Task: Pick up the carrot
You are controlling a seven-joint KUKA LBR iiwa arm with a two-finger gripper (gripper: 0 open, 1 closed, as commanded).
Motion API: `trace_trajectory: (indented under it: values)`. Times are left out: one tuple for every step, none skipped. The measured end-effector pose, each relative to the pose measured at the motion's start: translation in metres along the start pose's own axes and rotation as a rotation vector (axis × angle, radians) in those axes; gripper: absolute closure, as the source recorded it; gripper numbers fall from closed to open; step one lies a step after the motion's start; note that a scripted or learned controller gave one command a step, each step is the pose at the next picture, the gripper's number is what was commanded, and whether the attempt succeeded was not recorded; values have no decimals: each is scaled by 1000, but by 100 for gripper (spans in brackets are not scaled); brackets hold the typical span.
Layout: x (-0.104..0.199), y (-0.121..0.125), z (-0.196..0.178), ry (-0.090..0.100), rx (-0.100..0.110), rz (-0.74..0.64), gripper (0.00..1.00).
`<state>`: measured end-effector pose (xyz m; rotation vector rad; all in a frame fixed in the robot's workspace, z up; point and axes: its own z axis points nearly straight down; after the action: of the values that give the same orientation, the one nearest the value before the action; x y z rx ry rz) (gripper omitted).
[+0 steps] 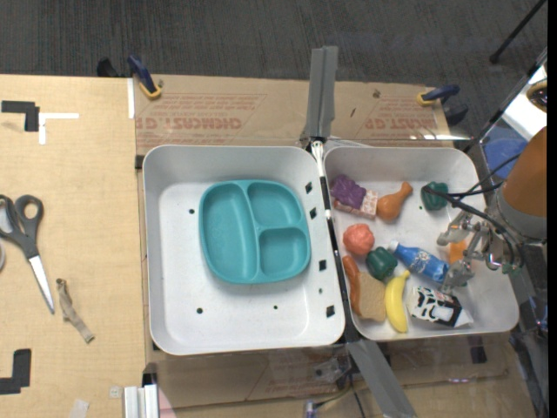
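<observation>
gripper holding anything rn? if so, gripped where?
Cannot be told. The gripper sits low in the right bin with a small orange piece at it, possibly the carrot, but too blurred to confirm a hold or its place.

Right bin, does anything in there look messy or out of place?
The right bin is crowded: toy foods lie jumbled and touching along its left side, the banana against a bread slice. The pincer is low among them by a blue bottle. Nothing looks spilled or broken.
</observation>
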<state>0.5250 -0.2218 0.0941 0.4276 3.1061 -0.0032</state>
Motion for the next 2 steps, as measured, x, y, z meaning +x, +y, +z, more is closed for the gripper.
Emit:
trace_trajectory:
  values:
    - [24,-7,-2,-9,0,13,0]
    - [23,-5,-12,-10,1,7,100]
